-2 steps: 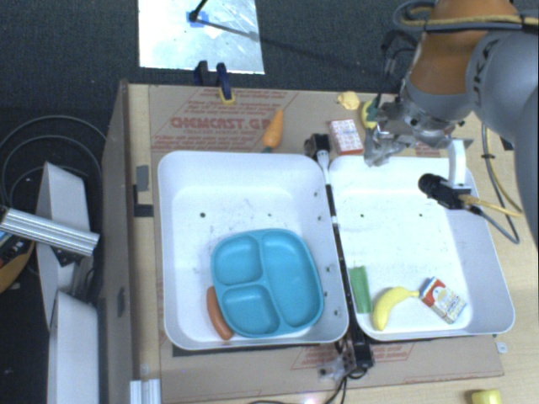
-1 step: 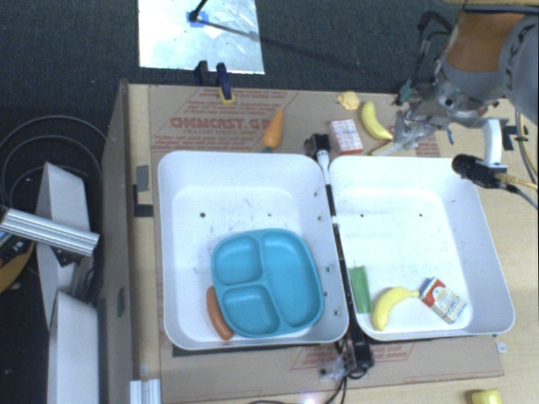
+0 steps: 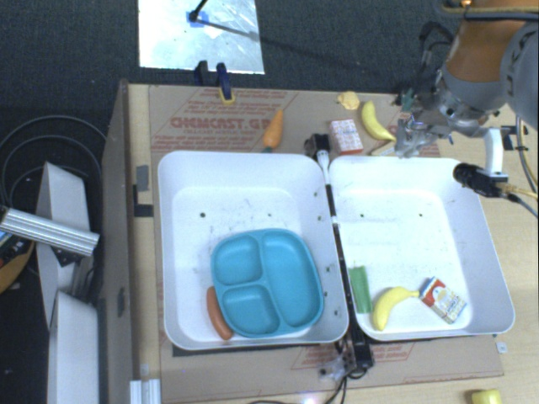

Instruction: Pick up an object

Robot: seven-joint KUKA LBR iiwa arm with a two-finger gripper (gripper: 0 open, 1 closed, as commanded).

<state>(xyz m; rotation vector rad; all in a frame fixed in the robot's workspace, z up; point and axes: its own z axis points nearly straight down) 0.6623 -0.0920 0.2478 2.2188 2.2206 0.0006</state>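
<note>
gripper [image 3: 413, 135] sits just past the far rim of the right bin [image 3: 404, 168], over the bench by its far right corner, and i cannot tell from here how it is set or whether it carries anything. my pickable things lie at that bin's near edge: a green block [image 3: 360, 289] by the near left corner, a banana [image 3: 390, 303] touching or almost touching it, and a small carton [image 3: 443, 300] toward the near right corner. i judge the risk is a drop between block and banana that shoves both and grips neither, or a graze on the rim.
</note>
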